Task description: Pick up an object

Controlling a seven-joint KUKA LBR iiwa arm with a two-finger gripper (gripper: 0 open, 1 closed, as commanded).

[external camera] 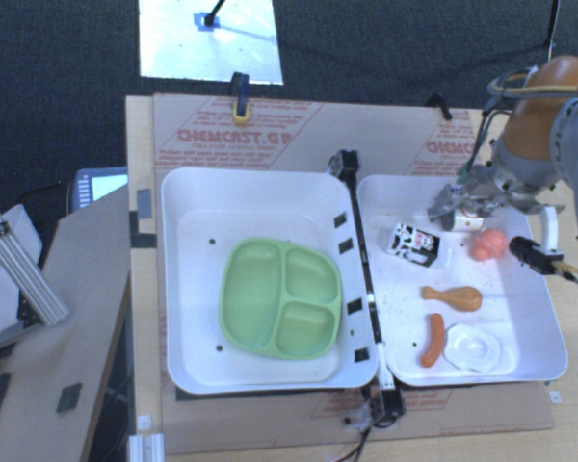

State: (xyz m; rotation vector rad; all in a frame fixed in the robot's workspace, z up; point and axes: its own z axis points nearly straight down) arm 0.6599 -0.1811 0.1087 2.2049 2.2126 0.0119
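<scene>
My gripper [455, 210] is low over the back of the right bin [544, 354]. A small white and red thing [471, 223] shows just beneath it; whether it is gripped is hidden. A black and white carton [413, 243] lies just left of and in front of the gripper. A pink fruit [489, 244] lies to its front right. Nearer the front are a brown drumstick [455, 297], an orange sausage [433, 341] and a fried egg [473, 346].
The left bin [188, 258] holds a green divided plate [281, 298]. A black divider with clips [358, 258] runs between the two bins. The arm [549, 123] comes in from the upper right over the right bin's back corner.
</scene>
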